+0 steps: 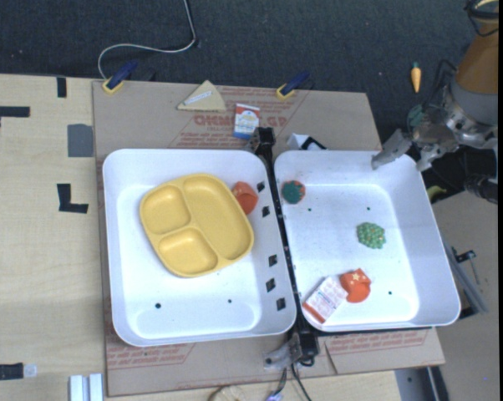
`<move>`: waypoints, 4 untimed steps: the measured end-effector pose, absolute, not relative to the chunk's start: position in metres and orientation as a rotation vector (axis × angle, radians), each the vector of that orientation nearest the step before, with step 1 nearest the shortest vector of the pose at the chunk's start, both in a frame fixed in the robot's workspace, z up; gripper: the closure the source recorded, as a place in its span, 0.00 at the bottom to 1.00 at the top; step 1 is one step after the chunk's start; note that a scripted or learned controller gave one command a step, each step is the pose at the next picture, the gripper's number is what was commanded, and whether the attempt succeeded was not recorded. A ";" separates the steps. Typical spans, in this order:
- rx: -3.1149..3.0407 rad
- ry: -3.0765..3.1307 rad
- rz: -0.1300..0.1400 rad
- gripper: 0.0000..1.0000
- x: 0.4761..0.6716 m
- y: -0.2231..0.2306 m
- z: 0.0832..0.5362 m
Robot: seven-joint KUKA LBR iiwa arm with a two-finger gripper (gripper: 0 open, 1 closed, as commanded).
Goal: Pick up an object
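Arm: grey with an orange band, reaching in from the right side, poised above the upper right corner of the right bin [419, 224].
Hand [391, 155]: a pale grey finger points down-left over the bin's far right rim; whether it is released or clenched cannot be told, and nothing shows between its parts.
Green ball [293, 192]: well to the left of the hand, near the right bin's upper left corner, just beside the divider.
Green bumpy object [371, 235]: below the hand, mid-bin, apart from everything else.
Orange-red object [356, 285]: further below the hand, near the bin's front edge, touching the packet.
Red-and-white packet [324, 299]: lying tilted, just left of the orange-red object.
Left bin [130, 307]: far left of the hand, beside the right bin.
Yellow divided plate [195, 223]: three compartments, resting flat in the left bin.
Orange-red cup-like object [246, 196]: touching the plate's upper right edge.
Small carton [246, 121]: on the tabletop [34, 224] behind the bins, upper left of the hand.
Triangular wedge [204, 98]: left of the carton.
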State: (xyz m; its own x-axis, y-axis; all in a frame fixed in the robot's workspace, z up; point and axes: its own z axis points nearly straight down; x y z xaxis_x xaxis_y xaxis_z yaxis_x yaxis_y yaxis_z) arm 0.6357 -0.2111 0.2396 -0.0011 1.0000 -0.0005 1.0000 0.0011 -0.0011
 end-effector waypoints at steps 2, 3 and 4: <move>-2.224 -2.227 -0.003 0.00 0.571 -0.181 0.087; -2.227 -2.230 -0.003 1.00 0.572 -0.181 0.097; -2.224 -2.227 -0.004 1.00 0.571 -0.125 0.087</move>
State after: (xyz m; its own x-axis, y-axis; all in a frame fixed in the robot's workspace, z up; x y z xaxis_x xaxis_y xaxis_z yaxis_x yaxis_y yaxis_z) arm 0.5705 -0.1247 0.0872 -0.0013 1.0000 -0.0019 1.0000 0.0013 0.0054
